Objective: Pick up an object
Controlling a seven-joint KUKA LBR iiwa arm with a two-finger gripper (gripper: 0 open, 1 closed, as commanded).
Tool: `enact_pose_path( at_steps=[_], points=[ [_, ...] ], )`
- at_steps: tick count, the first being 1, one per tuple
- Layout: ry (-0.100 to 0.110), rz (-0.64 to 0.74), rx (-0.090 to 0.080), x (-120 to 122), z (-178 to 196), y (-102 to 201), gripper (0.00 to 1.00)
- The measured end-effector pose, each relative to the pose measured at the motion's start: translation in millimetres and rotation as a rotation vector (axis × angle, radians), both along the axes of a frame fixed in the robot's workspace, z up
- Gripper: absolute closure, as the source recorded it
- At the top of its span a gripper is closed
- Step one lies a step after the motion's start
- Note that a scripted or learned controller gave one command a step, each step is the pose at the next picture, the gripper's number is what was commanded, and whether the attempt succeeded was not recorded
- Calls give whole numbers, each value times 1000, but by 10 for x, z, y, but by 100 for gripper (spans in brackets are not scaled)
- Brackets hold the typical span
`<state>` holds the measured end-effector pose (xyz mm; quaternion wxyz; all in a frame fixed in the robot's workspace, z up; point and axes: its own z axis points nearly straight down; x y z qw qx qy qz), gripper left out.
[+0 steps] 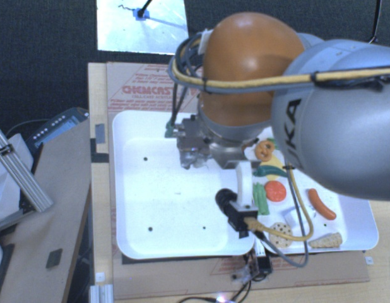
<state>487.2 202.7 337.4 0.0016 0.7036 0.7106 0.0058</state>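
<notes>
Closest up: big grey arm [334, 131] with its round orange band [248, 62], reaching in from the right. Under it, the gripper [194, 153], low over the back of the left bin [129, 169], near the wall shared with the right bin [365, 232]. Too hidden to tell if the jaws are spread or pressed together. Nothing seen pinched.

Things to pick, all in the right bin: orange toy [264, 149], red round toy [275, 191] touching a green toy [261, 197], sausage [321, 204] a bit apart, cookie [280, 231] and cone [326, 240] near the front rim.

Probably the reaching step, with no grab made so far. To do it well:
- Pick one toy that lies alone, like the sausage.
- Move right, over the wall, before going down.
- Line up across the thin side of the toy.
- Come straight down and close gently.
- Keep away from the yellow cable [296, 235] and the bin wall.
- Lift slowly and check the toy comes too.
</notes>
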Motion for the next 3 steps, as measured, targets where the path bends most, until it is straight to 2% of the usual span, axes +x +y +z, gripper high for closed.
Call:
enact_pose_path(
  at_steps=[1,2,3],
  points=[
    [7,1,-5,0,51,-30,100],
    [20,-1,-9,-28,-1304,334,100],
    [-7,-4,4,11,402,321,100]
  ],
)
